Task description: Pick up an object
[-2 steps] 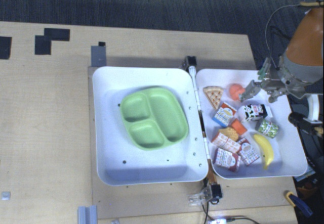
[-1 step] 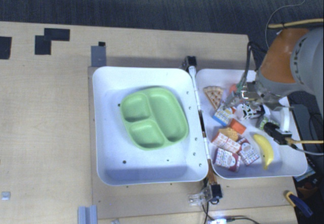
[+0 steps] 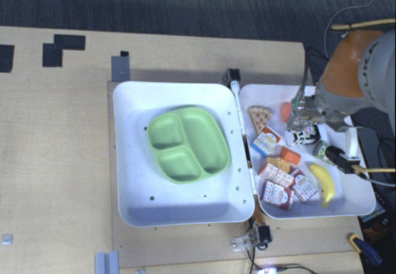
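- Arm (image 3: pixel 362 72) comes in from the right, grey w/ orange band, hanging over the far part of the right bin (image 3: pixel 365 205).
- Gripper (image 3: pixel 301 119) points down into that bin; can't tell if the claw is apart or together, too small and cluttered to read.
- Nothing visibly between its tips.
- Just under/beside the gripper: a black-and-white item (image 3: pixel 305 135), unclear if touching.
- Right bin also has a waffle-like wedge (image 3: pixel 260 118) at far left, a small blue-and-white packet (image 3: pixel 266 141) nearer, an orange block (image 3: pixel 289 156) mid-bin, red-and-white packets (image 3: pixel 281 186) at near left, and a banana (image 3: pixel 323 183) near right.
- Left bin (image 3: pixel 127 205) holds a green divided tray (image 3: pixel 188 143), lying flat, about centre.
- Both bins sit side by side, touching along the middle edge.
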### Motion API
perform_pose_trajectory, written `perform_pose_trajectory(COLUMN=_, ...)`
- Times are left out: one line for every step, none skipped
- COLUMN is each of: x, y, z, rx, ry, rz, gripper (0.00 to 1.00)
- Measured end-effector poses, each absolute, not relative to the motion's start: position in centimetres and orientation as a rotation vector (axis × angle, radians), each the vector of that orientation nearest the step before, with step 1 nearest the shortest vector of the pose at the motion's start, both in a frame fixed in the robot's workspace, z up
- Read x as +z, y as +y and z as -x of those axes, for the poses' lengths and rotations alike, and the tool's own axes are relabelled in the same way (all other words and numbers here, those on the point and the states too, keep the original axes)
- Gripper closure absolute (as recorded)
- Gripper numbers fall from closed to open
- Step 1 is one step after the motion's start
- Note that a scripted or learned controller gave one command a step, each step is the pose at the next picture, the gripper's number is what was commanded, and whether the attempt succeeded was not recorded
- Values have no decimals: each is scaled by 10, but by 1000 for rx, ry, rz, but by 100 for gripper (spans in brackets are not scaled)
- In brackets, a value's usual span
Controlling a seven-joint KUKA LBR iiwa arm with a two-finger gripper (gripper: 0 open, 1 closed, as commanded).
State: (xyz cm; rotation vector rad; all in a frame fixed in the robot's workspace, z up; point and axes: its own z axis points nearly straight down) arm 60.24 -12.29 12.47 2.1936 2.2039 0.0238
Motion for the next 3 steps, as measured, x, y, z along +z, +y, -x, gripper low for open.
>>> perform_pose_trajectory(x=229, y=-74, z=-669, rx=7, ry=2225, rz=-2210, gripper=100)
perform_pose_trajectory(x=228, y=-74, z=-668, rx=4, ry=2226, rz=-2212, gripper=0)
perform_pose_trajectory(x=86, y=-83, z=-617, rx=5, ry=2222, rz=-2216, gripper=0)
